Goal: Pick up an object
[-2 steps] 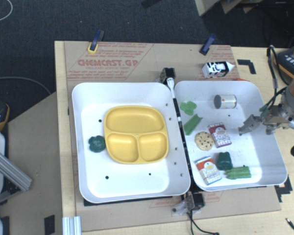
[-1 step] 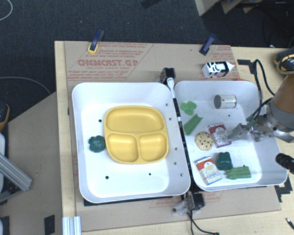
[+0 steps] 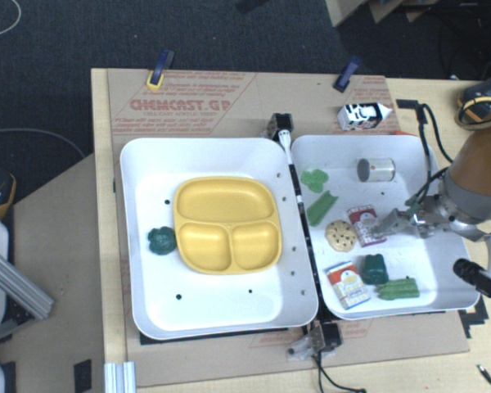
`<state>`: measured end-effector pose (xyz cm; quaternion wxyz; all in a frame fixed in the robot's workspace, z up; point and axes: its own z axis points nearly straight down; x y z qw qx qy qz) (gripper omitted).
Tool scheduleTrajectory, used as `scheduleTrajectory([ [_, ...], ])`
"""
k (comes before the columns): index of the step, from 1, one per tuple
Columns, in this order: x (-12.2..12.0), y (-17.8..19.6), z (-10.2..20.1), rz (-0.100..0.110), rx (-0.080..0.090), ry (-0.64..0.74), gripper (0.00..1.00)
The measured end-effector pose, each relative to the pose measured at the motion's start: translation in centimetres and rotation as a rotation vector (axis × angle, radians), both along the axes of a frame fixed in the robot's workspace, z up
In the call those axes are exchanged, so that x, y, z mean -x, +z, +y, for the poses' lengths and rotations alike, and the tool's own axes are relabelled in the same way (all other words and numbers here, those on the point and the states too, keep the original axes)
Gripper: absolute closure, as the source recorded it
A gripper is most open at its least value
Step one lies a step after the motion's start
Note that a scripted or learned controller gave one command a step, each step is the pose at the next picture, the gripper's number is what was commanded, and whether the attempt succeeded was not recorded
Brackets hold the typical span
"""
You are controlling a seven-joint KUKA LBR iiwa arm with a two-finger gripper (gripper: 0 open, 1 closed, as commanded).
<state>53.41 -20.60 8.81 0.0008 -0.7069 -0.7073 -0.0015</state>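
Down at the near edge, the table (image 3: 204, 359) carries both white bins, left bin (image 3: 147, 244) and right bin (image 3: 409, 150) sitting side by side. Big yellow divided tray (image 3: 227, 222) fills the middle of the left bin, with a dark green lump (image 3: 161, 240) just beside its left side. Over on the right, the grey arm (image 3: 475, 187) reaches in, and the jaws (image 3: 378, 226) are down over the red-and-white packet (image 3: 363, 224) in the right bin; whether they're released or clenched, I cannot tell, the tips blur into the packet. Around it: a green leafy piece (image 3: 320, 195) up toward the left, a long green vegetable (image 3: 398, 288) at the near rim, a small carton (image 3: 349, 283), a dark green pepper (image 3: 373, 268), a metal can (image 3: 376, 169), and a cookie (image 3: 340, 235) just beside the packet.
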Motion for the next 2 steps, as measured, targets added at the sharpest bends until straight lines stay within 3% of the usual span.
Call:
scheduleTrajectory([
  [1,-0.3,1.3,0.1,-0.009,0.001,0.001,1.0],
  [2,-0.4,5.6,-0.2,-0.004,0.006,0.0,1.0],
])
